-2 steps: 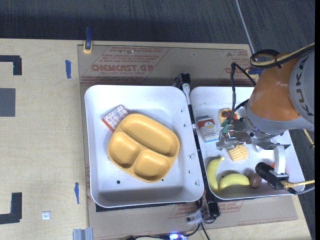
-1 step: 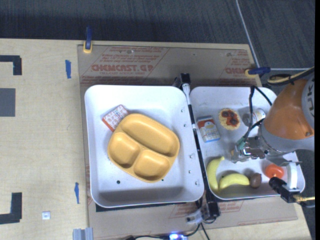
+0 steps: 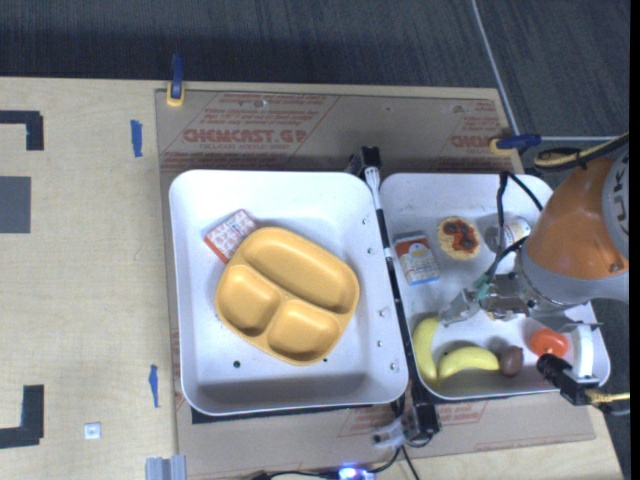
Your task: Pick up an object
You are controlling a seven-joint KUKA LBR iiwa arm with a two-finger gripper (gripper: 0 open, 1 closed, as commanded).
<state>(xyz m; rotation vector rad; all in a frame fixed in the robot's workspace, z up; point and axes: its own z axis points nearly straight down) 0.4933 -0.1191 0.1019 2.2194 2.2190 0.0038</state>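
I find the gripper (image 3: 470, 306) low in the right bin (image 3: 400, 230), apparently just above the banana (image 3: 455, 353); finger state I cannot tell. Nothing lifted yet.

The pale wooden desk (image 3: 80, 298) bears a cardboard sheet (image 3: 330, 123); two white bins (image 3: 200, 268) (image 3: 400, 208) sit side by side on it.

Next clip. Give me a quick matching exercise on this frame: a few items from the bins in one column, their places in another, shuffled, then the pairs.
Things:
1. yellow tray
2. banana
3. small tart
4. red and white card

Places:
A. near front wall of right bin
B. toward back of right bin
C. middle of left bin
D. left bin, tucked against the tray's back-left edge

Pairs: 1-C, 2-A, 3-B, 4-D
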